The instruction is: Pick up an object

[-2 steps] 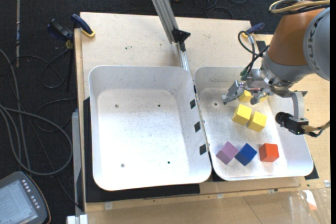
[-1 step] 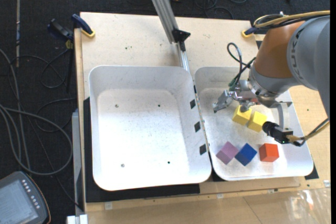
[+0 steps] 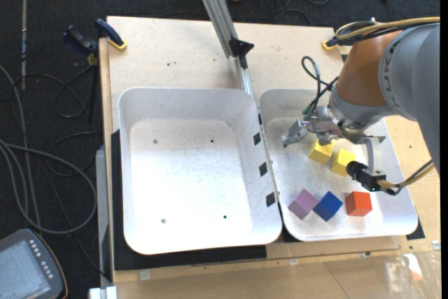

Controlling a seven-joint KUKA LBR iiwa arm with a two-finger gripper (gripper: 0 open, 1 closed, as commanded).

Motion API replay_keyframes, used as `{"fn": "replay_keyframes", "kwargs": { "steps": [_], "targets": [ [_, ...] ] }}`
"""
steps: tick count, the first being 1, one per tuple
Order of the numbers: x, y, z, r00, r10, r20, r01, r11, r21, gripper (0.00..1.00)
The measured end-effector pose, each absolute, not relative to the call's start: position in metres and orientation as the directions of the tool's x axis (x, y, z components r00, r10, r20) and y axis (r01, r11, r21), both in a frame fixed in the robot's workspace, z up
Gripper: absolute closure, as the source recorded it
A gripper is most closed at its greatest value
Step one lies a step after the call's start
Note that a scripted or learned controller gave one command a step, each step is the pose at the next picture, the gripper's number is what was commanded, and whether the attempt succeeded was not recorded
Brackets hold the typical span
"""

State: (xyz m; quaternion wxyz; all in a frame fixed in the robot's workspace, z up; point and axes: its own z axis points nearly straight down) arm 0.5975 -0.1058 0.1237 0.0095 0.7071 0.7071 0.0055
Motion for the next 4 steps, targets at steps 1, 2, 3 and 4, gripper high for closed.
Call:
{"fn": "replay_keyframes", "kwargs": {
  "steps": [1, 2, 3, 4],
  "targets": [
    [0.598, -0.106, 0.132, 0.001, 1.000, -0.007, 1.000, 0.000, 0.022, 1.00],
    [0.600, -0.104, 0.175, -0.002, 1.000, -0.001, 1.000, 0.002, 0.005, 1.00],
    [0.612, -0.104, 0.232, -0.003, 1.000, -0.002, 1.000, 0.003, 0.008, 1.00],
    [0.613, -0.104, 0.259, -0.003, 1.000, -0.001, 1.000, 0.003, 0.005, 1.00]
  ]
}}
